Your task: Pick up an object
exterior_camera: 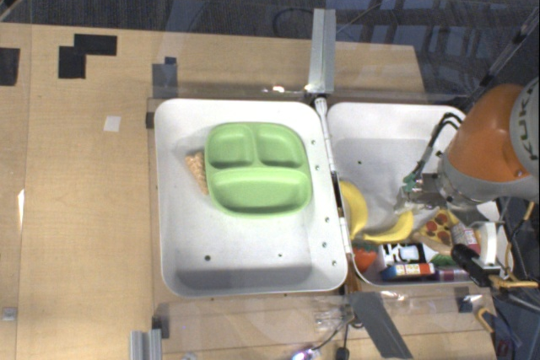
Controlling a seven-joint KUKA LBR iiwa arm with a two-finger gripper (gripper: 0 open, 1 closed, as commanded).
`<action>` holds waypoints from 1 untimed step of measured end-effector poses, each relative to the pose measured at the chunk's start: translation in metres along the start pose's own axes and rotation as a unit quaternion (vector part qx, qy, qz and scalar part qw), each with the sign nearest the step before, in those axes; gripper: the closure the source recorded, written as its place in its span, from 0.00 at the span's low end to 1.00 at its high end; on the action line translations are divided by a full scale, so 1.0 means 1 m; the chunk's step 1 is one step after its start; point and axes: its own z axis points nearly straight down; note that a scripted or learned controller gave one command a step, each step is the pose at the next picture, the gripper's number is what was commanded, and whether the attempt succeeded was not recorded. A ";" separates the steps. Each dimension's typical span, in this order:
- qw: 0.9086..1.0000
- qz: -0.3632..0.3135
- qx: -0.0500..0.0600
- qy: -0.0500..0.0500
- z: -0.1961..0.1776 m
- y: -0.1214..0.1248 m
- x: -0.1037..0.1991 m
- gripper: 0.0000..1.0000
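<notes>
The right bin [371,139] holds a pile of small objects at its near end. A yellow banana [393,229] lies there, with a second yellow piece [354,206] against the bin's left wall. Beside them sit a toy pizza slice [440,228], a black box [406,253], a marker [419,271] and a small red item [364,259]. My gripper [413,196] hangs low over the right bin, just above and behind the banana's right end. The wrist and the orange band [489,139] hide part of the pile at the right.
The left bin [181,249] carries a green divided plate [256,167] with a tan grainy piece [197,171] at its left edge. A metal divider [323,55] rises between the bins at the back. Wooden bench surface [76,181] lies to the left.
</notes>
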 end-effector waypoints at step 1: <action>1.000 0.011 0.012 -0.001 -0.081 -0.012 0.060 1.00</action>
